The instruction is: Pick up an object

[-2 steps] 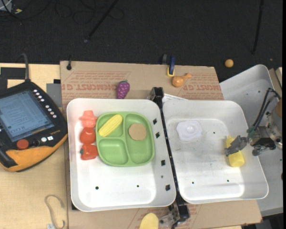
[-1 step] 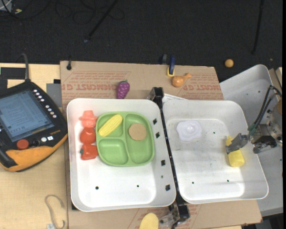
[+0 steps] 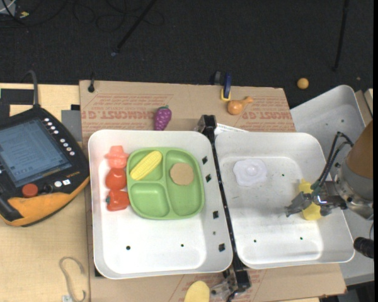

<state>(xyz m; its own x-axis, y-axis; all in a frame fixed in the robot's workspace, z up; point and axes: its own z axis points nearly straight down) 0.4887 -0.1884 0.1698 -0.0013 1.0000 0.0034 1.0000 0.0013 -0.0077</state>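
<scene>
The gripper (image 3: 307, 204) is low in the right bin (image 3: 271, 250), near its right wall, and the arm (image 3: 359, 168) comes in from the right edge. A yellow object (image 3: 311, 212) sits right at the fingers; a second small yellow bit (image 3: 305, 186) shows just above them. It looks as if the yellow object is between the fingers, but the picture is too blurred here, so I cannot tell if they are closed on it or only beside it. In the same bin, nearer the left wall and well apart from the gripper, lies a clear round lid (image 3: 249, 172). The left bin (image 3: 151, 250) holds a green tray (image 3: 157, 203) with three compartments: a yellow corn (image 3: 145, 164) is in the upper left one, a brown disc (image 3: 182, 173) in the upper right one. Three red and pink toys (image 3: 116, 178) lie in a column just left of the tray. On the cardboard (image 3: 126, 106) behind the bins rest a purple grape toy (image 3: 162, 117) and an orange pear-like toy (image 3: 237, 106). A pendant (image 3: 31, 162) lies on the bench at the left.
</scene>
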